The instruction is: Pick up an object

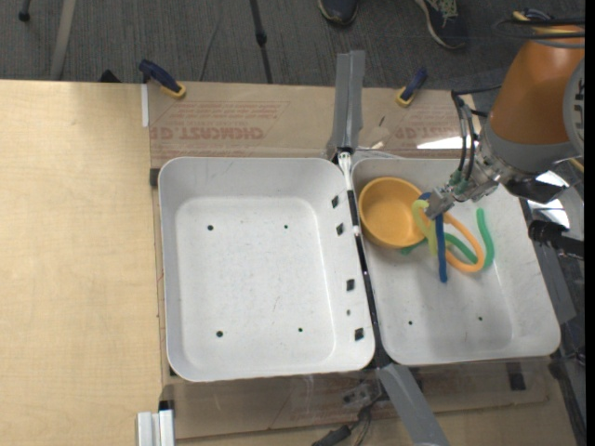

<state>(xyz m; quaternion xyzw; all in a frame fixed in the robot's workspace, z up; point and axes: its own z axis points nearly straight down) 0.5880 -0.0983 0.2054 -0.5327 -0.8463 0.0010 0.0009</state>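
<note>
The left shallow white plastic bin point(186, 249) holds nothing to grasp. In the right white bin point(483, 333), at 10 o'clock, a round yellow-orange plastic bowl point(389, 214) looks light, stiff, slick; grip its rim. At 3 o'clock of it, tangled soft loops point(462, 246) would flex. The gripper point(444, 197) hovers there; its spread is unclear.

Table point(65, 249), light wood, is carrying a brown cardboard sheet point(242, 124) with two shallow white bins lying side by side on it. Left bin point(172, 277) and right bin point(521, 328) are touching along a grey divider point(350, 110).
</note>
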